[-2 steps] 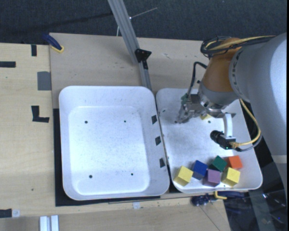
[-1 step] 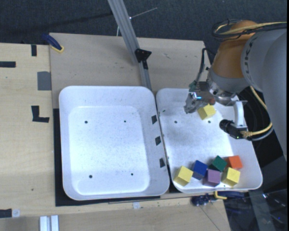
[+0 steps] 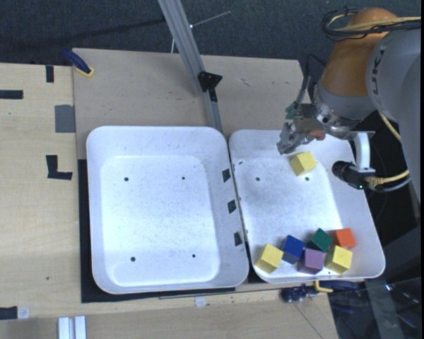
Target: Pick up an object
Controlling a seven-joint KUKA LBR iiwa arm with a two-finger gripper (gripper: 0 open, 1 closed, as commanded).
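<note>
Yellow marks three of the seven blocks, all in the right bin (image 3: 353,189). One yellow block (image 3: 303,163) sits alone near that bin's far end, just beside and below the gripper (image 3: 291,141); it is a cube with no long axis, turned so that its edges run at a slant to the bin walls. The other six crowd the near end: a second yellow block (image 3: 270,257) at the left of the group, a blue block (image 3: 293,247) next to it, a purple block (image 3: 313,259), a green block (image 3: 321,239), an orange block (image 3: 345,237) and a third yellow block (image 3: 340,258) at the right. That makes three yellow and one each of blue, purple, green and orange. Over the far end of the right bin hangs the grey arm, its orange band (image 3: 353,55) above the wrist, with the gripper pointing down toward the lone yellow block; nothing shows between its tips, and whether it is open or closed cannot be told. Beside it on the wooden bench lies the left bin (image 3: 99,147).
</note>
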